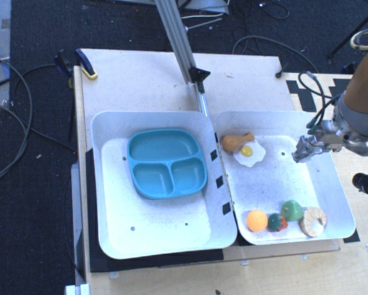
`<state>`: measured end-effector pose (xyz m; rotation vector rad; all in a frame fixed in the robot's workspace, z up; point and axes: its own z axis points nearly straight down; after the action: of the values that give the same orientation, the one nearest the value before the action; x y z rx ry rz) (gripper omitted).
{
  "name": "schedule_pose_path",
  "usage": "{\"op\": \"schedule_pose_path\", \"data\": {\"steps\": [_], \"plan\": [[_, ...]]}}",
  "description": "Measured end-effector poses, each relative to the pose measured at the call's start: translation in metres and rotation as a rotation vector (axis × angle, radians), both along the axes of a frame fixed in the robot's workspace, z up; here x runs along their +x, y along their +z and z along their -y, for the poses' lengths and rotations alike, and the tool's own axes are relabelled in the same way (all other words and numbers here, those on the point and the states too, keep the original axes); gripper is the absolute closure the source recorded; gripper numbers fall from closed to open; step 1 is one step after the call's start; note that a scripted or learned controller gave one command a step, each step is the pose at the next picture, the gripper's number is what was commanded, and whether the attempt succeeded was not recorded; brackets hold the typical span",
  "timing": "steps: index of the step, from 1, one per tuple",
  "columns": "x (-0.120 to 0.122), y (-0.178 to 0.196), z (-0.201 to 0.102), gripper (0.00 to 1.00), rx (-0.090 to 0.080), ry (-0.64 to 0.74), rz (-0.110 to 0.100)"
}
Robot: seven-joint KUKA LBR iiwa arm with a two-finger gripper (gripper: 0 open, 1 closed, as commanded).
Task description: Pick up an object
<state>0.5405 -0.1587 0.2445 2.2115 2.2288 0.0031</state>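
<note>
A pale wooden surface (140, 82) stands on dark carpet strewn with cables, and it bears two shallow white bins side by side.

The likely targets lie in the right bin (331, 183). At its far left corner a drumstick (236, 141) touches a fried egg (249, 153). Along its near edge sit an orange ball (256, 220), a small red and green piece (277, 222), a green fruit (291, 210) and a tan slice (312, 221), packed close together.

The gripper (301, 152) hangs over the right bin's far right part, apart from every item; whether its jaws stand wide or narrow cannot be told from this angle, and nothing is seen between them.

The risks appear to be these. A straight descent from here would likely close on bare bin floor. The near-edge cluster is tight, so a jaw could land on a neighbour and knock things away, and the ball may roll. The egg looks flat and may slip a pinch. Items near the bin wall leave little room.

The left bin (110, 226) holds a blue tray (168, 163), well apart.
</note>
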Motion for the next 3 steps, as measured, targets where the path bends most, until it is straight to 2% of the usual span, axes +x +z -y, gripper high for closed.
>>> {"op": "schedule_pose_path", "data": {"steps": [1,2,3], "plan": [[0.015,0.007,-0.057,1.00,0.001,0.001,0.000],[0.037,0.001,-0.105,1.00,0.000,0.000,-0.001],[0.047,-0.012,-0.162,1.00,0.001,0.000,-0.003]]}}
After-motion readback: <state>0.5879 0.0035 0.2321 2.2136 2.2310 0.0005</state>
